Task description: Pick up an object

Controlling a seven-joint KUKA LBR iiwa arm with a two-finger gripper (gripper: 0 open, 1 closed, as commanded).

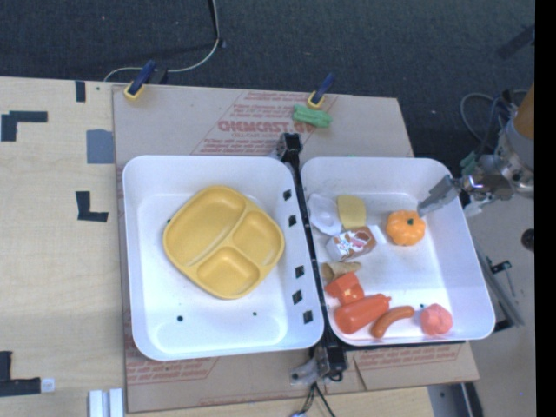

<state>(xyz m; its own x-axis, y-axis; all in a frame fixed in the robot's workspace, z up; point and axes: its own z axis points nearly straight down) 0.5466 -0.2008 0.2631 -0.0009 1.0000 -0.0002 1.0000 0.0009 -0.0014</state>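
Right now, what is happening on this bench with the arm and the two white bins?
A grey robot arm reaches in from the right, and its gripper hangs over the right shallow white bin, close to the small orange toy pumpkin. It holds nothing yet. That bin also contains a pale yellow block, a red toy pepper, a brown toy sausage and a pink round toy. The left white bin holds a yellow divided plastic plate.
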